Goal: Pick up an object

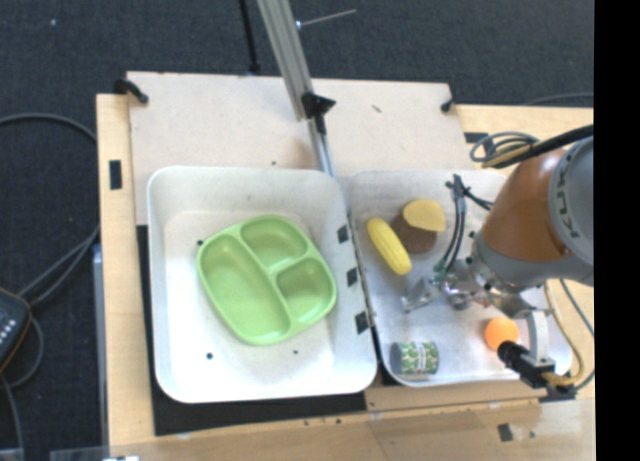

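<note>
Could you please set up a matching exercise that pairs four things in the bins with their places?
Things:
1. tray
2. corn
3. can
4. orange ball

Places:
A. near front edge of right bin
B. right bin, beside the divider, towards the back
C. left bin
D. right bin, at its right side, under the arm

Pairs: 1-C, 2-B, 3-A, 4-D
</note>
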`<state>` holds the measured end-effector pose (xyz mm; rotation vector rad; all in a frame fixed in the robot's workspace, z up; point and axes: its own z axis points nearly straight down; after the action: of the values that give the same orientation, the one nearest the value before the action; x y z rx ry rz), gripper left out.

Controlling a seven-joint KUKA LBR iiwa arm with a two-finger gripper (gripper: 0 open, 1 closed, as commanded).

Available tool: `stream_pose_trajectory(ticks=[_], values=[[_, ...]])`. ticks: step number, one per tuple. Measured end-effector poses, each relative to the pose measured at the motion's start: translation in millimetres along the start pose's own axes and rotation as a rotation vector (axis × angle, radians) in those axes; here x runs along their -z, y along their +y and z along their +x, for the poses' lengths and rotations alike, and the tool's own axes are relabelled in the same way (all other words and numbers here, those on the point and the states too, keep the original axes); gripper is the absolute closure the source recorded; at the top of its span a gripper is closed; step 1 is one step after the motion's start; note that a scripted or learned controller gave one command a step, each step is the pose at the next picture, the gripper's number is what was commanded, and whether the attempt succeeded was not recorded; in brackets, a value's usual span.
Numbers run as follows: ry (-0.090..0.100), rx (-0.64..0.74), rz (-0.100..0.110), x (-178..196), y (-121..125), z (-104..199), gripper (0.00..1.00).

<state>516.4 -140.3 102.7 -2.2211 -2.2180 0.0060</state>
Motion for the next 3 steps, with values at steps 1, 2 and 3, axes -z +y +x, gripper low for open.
stream_pose_trajectory(ticks=[1,2,3], values=[[0.000,-0.005,-0.010,14.3,2.8,-0.6,1.00],[-0.001,0.004,-0.011,58.4,5.4,2.4,1.00],[-0.001,0.005,-0.012,104.3,13.4,-0.9,1.00]])
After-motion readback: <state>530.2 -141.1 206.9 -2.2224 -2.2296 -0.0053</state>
